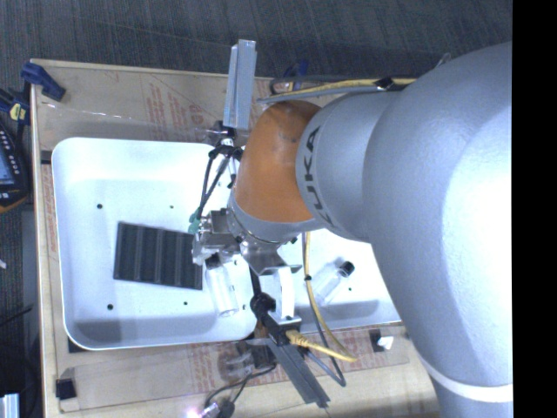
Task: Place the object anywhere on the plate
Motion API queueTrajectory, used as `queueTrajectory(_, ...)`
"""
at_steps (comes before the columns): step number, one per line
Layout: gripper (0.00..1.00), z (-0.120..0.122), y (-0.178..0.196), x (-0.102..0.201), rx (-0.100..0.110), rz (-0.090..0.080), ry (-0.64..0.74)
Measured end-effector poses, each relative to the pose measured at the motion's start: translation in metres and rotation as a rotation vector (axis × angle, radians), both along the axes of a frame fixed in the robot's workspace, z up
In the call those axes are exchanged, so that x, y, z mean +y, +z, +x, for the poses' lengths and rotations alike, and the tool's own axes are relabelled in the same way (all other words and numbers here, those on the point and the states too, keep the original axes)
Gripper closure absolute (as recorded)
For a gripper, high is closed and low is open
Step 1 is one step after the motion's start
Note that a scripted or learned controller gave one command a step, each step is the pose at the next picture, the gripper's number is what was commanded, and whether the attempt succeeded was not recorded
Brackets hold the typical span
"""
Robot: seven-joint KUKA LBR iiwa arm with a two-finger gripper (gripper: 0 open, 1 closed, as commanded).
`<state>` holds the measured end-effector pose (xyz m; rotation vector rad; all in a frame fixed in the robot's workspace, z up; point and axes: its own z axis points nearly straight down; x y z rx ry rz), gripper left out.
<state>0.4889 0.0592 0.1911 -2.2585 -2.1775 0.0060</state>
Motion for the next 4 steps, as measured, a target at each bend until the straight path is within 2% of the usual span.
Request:
queueTrajectory(1, 1.00, -0.014, -0.101, 0.081, 0.000, -0.003, -0.288)
queueTrajectory(2, 1.00, -0.011, 0.000, 0.033, 0.000, -0.002, -0.763)
queueTrajectory(3, 1.00, -0.015, -0.102, 0.064, 0.005, -0.007, -1.063)
queueTrajectory(4, 1.00, -0.013, 0.027, -0.006, 0.000, -0.003, -1.184)
